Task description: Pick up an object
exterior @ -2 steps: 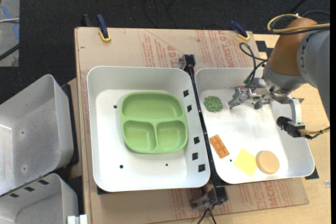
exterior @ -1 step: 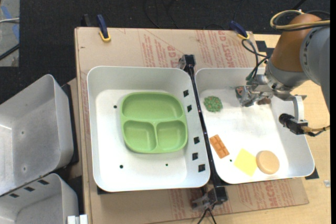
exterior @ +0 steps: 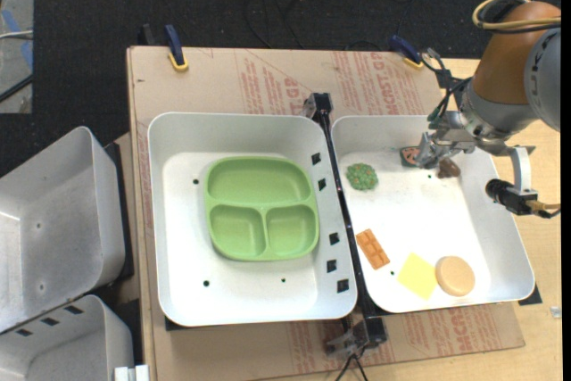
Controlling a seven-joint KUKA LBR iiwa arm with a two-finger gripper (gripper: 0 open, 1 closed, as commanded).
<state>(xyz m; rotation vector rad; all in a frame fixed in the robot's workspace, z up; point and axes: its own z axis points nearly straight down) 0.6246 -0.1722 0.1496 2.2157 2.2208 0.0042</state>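
Note:
My gripper (exterior: 434, 158) is low over the far part of the right bin (exterior: 500, 232), reaching in from the right. A small dark reddish-brown object (exterior: 409, 157) lies right at its left side; whether they touch is unclear. A fuzzy green ball (exterior: 361, 177) sits a little left of and nearer than the gripper. Toward the bin's near side lie an orange ridged block (exterior: 372, 248), a yellow square (exterior: 417, 275) and a tan round disc (exterior: 455, 276).
The left bin (exterior: 169, 219) holds a green divided plate (exterior: 263, 208). A black divider (exterior: 337, 210) runs between the two bins. Clamps (exterior: 177, 56) grip the cardboard-covered bench at the back. White tubs (exterior: 53, 219) stand off the bench at left.

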